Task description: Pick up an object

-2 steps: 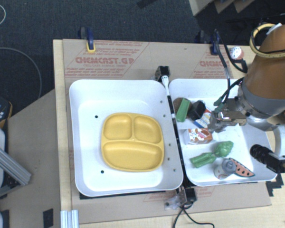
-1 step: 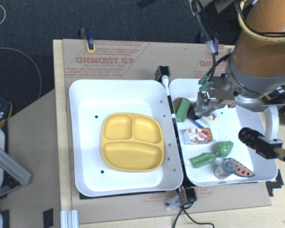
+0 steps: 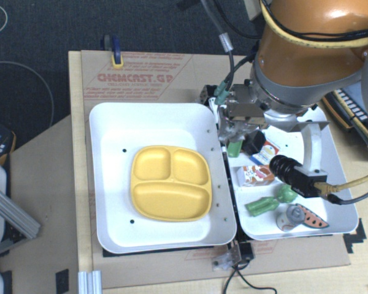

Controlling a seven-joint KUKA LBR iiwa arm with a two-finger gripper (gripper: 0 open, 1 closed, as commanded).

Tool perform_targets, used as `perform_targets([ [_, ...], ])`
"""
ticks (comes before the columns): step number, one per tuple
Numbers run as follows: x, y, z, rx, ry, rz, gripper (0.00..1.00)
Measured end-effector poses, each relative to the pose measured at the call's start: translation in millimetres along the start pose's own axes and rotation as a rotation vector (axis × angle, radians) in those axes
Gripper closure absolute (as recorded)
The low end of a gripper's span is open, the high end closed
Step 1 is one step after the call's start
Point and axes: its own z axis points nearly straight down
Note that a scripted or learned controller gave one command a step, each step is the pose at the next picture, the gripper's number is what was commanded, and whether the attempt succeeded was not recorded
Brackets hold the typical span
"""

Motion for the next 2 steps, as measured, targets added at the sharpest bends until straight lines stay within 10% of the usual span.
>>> perform_targets([
  [1, -62.9, -1.6, 46.0, 0.013, -0.005, 0.016, 1.0],
  [2, -41.6, -0.8, 39.9, 0.004, -0.003, 0.008, 1.0],
])
